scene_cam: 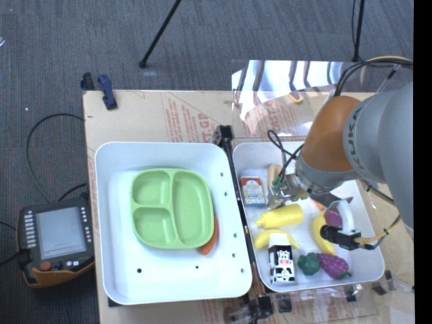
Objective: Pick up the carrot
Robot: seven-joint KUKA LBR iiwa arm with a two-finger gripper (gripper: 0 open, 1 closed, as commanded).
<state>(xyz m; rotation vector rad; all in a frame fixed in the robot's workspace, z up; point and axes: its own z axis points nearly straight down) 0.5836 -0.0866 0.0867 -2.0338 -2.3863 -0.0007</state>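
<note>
the grey arm's bulk sits nearest the lens, its gripper (pixel 282 193) low in the right bin (pixel 375 265); its grasp cannot be told. the carrot (pixel 209 243), a smooth orange sliver, lies in the left bin (pixel 108 181), tucked under the glossy green plate (pixel 172 208). a good pick likely approaches its exposed edge, clear of the rim.

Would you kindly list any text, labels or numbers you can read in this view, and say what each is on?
Bench board: red printed lettering, mirrored and too blurred to read.
Small carton: label too small to read.
Black-and-white carton: cow-style pattern, no legible words.
Pendant screen: nothing readable.
</note>
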